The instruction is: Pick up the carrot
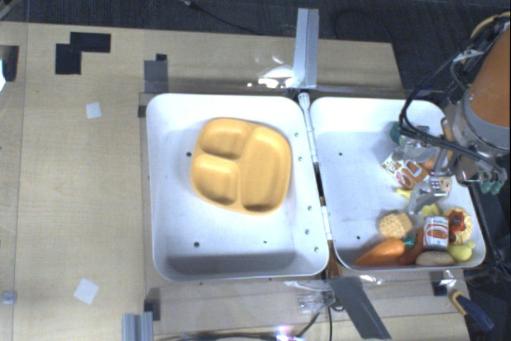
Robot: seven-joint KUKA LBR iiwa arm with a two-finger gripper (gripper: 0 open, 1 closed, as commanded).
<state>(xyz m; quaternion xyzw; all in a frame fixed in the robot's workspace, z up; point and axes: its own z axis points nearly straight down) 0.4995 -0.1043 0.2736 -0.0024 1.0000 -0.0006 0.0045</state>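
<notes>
The orange carrot [382,251] lies on its side at the front edge of the right bin [351,180], its tip pointing left. My gripper [429,192] hangs over the right part of that bin, above and to the right of the carrot and apart from it. It sits over a cluster of small food items. The grey arm with its orange band [489,96] comes in from the right.
Around the carrot lie a round cracker [393,224], a small can [435,232], red pieces [457,220], a yellow piece [460,252] and a snack packet [406,170]. The left bin [172,235] holds a yellow divided plate [239,165].
</notes>
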